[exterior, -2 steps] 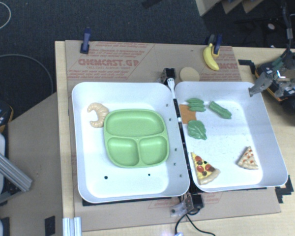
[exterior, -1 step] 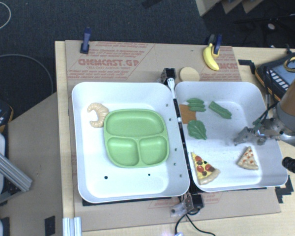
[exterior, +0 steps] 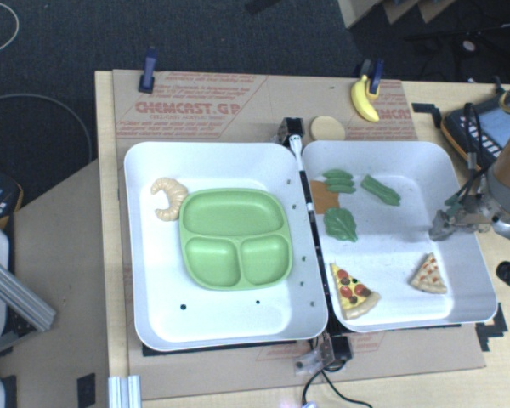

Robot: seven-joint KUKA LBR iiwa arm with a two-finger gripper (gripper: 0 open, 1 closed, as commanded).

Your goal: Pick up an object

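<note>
The camera view shows the grey arm reaching in from the right, its pincer low over the right edge of the right shallow white bin; whether it is open or shut cannot be told, and nothing is seen in its grip. In that bin lie three green leafy pieces, a brown flat square, a pepperoni pizza slice near the front and a small tan pizza wedge just below the pincer. The left white bin holds a green divided plate and a pale croissant. A yellow banana rests on the surface behind.
</note>
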